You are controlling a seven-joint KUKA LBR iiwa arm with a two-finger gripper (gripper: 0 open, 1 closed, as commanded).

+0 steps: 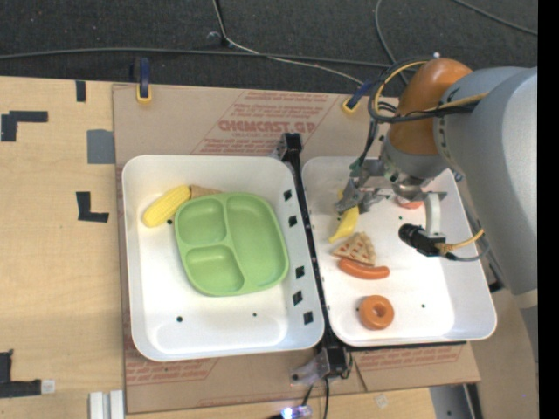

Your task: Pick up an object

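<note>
Arm reaching into the right bin over a yellow toy piece.

From my remote station I saw the tool (360, 195) low in the far left part of the right bin (463, 308), at the top of a yellow banana-like piece (344, 225); whether it was open, closed or gripping that piece I could not tell. Just near of the yellow piece lay a waffle wedge (356, 249), touching a red sausage (363, 271), and nearer still an orange doughnut (376, 312). In the left bin (153, 308) sat a green divided plate (231, 243) with a yellow corn cob (165, 205) at its far left edge. Both bins rested on cardboard (262, 120) over the wooden tabletop (52, 260).
</note>
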